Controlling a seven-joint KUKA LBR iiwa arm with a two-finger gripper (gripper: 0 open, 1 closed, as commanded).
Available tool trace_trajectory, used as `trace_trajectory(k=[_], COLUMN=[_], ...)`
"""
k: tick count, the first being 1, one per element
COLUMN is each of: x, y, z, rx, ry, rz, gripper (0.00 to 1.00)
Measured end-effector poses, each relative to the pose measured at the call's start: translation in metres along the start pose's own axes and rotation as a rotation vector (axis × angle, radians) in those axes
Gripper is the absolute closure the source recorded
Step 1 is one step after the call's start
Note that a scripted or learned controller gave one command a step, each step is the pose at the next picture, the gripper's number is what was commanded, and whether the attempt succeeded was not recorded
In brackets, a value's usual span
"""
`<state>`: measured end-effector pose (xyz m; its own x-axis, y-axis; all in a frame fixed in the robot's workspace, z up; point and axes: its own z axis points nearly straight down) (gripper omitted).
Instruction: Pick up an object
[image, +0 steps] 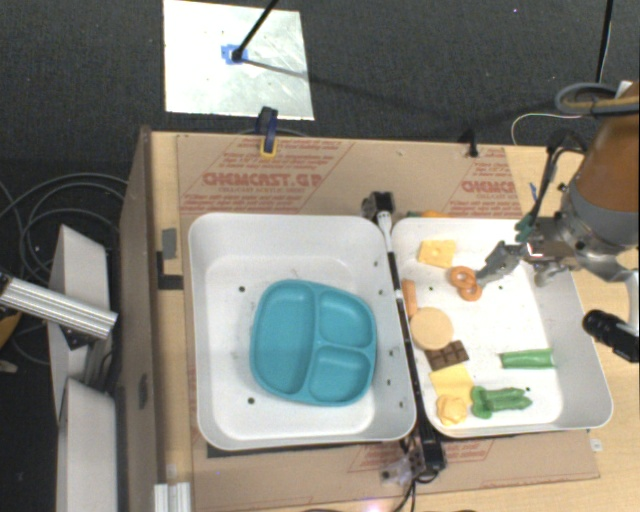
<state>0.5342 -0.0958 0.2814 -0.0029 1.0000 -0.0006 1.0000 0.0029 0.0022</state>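
Note:
The right bin holds several toy foods. An orange ring lies near its back left, just behind a round tan biscuit. A yellow cheese wedge sits further back. My gripper reaches in from the right and slants down to the left. Its tip is right beside the orange ring, at the ring's right edge. I see nothing held in it.
Also in the right bin are an orange stick, a chocolate piece, a yellow block, a yellow lump and two green vegetables. The left bin holds a blue divided plate.

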Motion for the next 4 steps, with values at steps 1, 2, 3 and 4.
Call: trace_trajectory(k=[1, 2, 3, 4], x=[-0.025, -0.046, -0.051, -0.014], y=[-0.020, 0.023, 0.093, 0.135], z=[0.190, 0.197, 0.196, 0.196], rx=[0.013, -0.002, -0.006, 0.004], ry=[0.002, -0.001, -0.001, 0.001], rz=[0.005, 0.000, -0.003, -0.007], gripper=[0.00, 0.00, 0.00, 0.00])
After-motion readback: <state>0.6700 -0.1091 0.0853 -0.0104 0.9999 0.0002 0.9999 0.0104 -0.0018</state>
